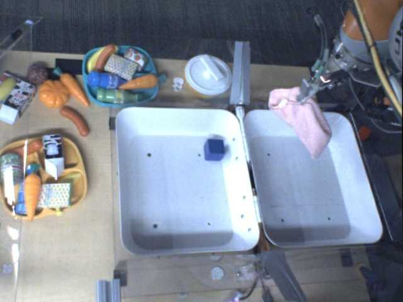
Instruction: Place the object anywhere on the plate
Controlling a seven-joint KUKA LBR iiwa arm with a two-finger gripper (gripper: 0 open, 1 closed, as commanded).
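Note:
A pink cloth (306, 122) hangs over the back of the right bin (340, 219), bunched at its top and drooping toward the bin floor. My gripper (308, 90) is at the cloth's upper edge, with its fingers pinched on the fabric. A small blue cube (215, 148) lies in the left bin (157, 219), near its right wall. A yellow plate (78, 168) with toy food sits on the bench at the far left. A round white dish (208, 75) stands behind the bins.
A blue bowl (94, 95) heaped with toy food stands at the back left. Loose toy carrots, a sausage and a small pumpkin (53, 94) lie beside it. A metal divider (238, 74) rises between the two bins at the back.

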